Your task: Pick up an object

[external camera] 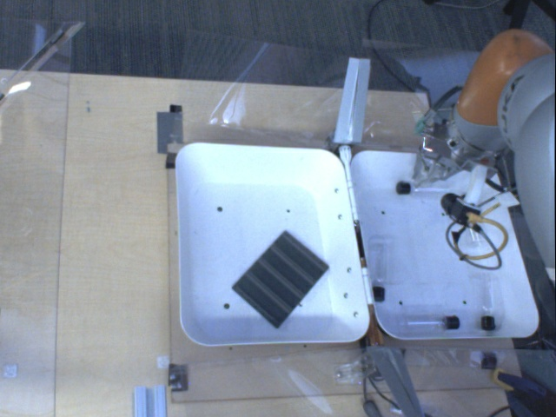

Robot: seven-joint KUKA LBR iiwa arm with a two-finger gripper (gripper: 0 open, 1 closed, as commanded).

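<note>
A dark grey ribbed rectangular pad (281, 278) lies flat and turned diagonally in the lower middle of the left bin (200, 233). My gripper (432, 163) hangs over the upper part of the right bin (521, 307), below the arm's orange band (491, 63). It is far to the right of the pad, across the wall between the bins. Nothing shows in the gripper.
A looped cable (476, 237) hangs from the wrist over the right bin. A small black knob (404, 188) sits near the gripper, and two small black pieces (452, 322) lie at that bin's front edge. A metal post (352, 102) stands behind the bins.
</note>
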